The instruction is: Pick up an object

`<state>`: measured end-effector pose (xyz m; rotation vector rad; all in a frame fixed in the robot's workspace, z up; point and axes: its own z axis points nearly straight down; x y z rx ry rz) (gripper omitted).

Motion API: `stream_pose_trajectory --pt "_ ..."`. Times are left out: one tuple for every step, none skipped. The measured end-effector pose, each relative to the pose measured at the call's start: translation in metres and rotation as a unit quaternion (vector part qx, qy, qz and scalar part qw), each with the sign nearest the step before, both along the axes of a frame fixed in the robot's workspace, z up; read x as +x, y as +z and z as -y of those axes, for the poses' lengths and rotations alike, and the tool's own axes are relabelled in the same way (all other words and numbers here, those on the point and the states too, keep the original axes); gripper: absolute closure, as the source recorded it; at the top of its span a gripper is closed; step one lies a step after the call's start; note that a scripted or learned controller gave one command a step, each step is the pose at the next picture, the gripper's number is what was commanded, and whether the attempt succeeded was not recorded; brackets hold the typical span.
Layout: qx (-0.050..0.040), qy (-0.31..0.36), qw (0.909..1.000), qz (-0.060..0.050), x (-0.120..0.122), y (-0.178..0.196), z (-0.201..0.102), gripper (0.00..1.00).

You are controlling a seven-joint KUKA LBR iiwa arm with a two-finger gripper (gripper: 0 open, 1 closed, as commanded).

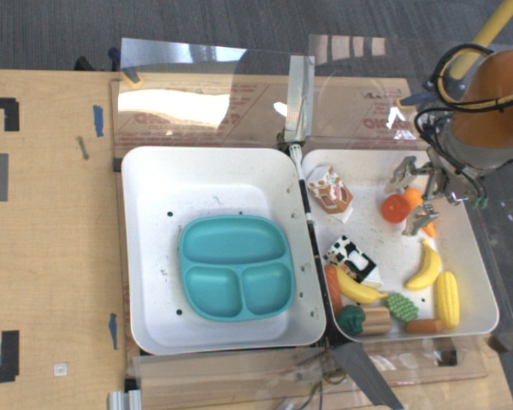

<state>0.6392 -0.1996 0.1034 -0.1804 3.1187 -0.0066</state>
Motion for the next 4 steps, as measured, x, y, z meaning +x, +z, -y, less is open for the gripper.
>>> stream_pose_trajectory --pt "0.0024 -0.061 0.9981 -0.005 -0.027 -0.015 0.002 0.0" --pt "0.0007 0.009 1.0 -0.004 -0.096 -0.014 0.001 0.0" --pt "0.0015 -0.03 0.9995 -0.002 -0.118 -0.014 -0.059 0.0" --pt "0.0006 -0.013 0.9999 0.0 -0.148 -0.013 -0.045 0.0"
